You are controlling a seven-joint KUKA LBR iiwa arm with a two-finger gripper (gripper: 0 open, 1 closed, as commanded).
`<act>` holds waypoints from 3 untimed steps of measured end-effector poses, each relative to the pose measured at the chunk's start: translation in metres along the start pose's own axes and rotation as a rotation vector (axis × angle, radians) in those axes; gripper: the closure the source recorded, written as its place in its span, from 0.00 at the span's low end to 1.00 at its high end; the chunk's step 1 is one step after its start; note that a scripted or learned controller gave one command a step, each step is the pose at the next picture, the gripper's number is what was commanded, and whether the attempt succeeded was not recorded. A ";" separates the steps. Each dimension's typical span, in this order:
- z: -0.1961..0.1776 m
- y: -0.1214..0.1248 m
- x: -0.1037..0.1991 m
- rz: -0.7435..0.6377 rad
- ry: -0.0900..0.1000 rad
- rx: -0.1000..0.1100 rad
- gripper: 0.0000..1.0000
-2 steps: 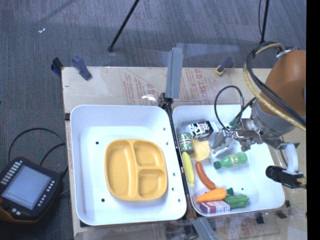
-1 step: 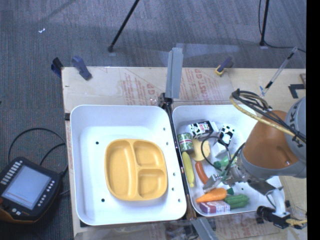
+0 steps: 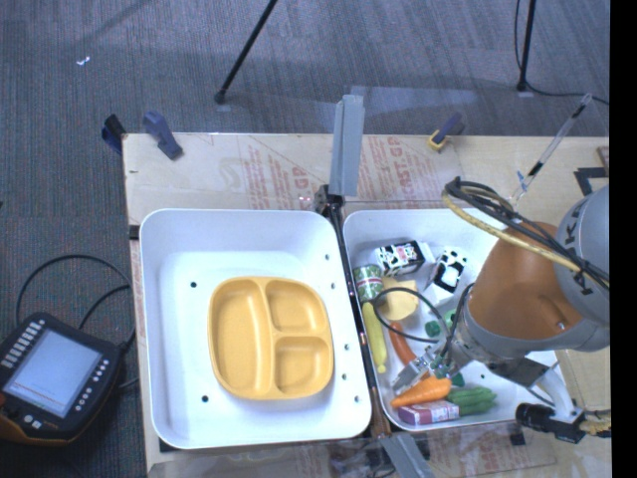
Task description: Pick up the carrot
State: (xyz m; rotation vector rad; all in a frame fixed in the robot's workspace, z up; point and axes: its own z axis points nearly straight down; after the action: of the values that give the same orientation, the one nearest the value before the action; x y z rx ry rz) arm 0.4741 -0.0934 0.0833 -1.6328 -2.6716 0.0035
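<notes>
Near edge, right bin (image 3: 518, 418): I see a pink-and-white box (image 3: 435, 413) lying flat against the front wall, with a green pea pod (image 3: 472, 398) just behind it to the right.
Carrot (image 3: 422, 391): lies on its side in the right bin just behind the pink-and-white box, thick end toward the pea pod, tip pointing left. A second, thinner orange piece (image 3: 401, 342) lies just behind it, slanting toward the back.
Tool (image 3: 430, 363): I read it low over the right bin, directly behind the carrot and very near it. Metal fingers (image 3: 410, 374) point down and left; I cannot tell how far apart they stand, and I see nothing held between them.
Arm (image 3: 523, 287): comes in from the right, orange band over the right half of the bin, black and yellow cables looped above it.
Mid right bin: yellow corn cob (image 3: 374, 335) along the left wall, green can (image 3: 367, 282) behind it, pale yellow piece (image 3: 401, 305) beside the can.
Back of right bin: two black-and-white cow-patterned items (image 3: 400, 256), (image 3: 450, 267) near the rear wall.
Left bin (image 3: 179, 257): holds a yellow divided plate (image 3: 270, 337), three compartments, sitting flat mid-bin.
Worktop (image 3: 239, 172): plywood, both bins side by side on it; blue clamp (image 3: 161, 133) at the far left corner.
Floor, left: teach pendant (image 3: 55, 374) with a lit screen.
</notes>
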 end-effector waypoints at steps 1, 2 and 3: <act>-0.002 -0.024 -0.051 -0.219 -0.005 -0.006 0.00; -0.008 -0.025 -0.051 -0.211 0.001 -0.003 1.00; -0.105 0.001 -0.037 -0.303 -0.003 -0.003 1.00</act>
State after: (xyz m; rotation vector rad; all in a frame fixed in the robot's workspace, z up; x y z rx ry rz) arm 0.4933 -0.1261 0.1881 -1.2121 -2.8915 -0.0004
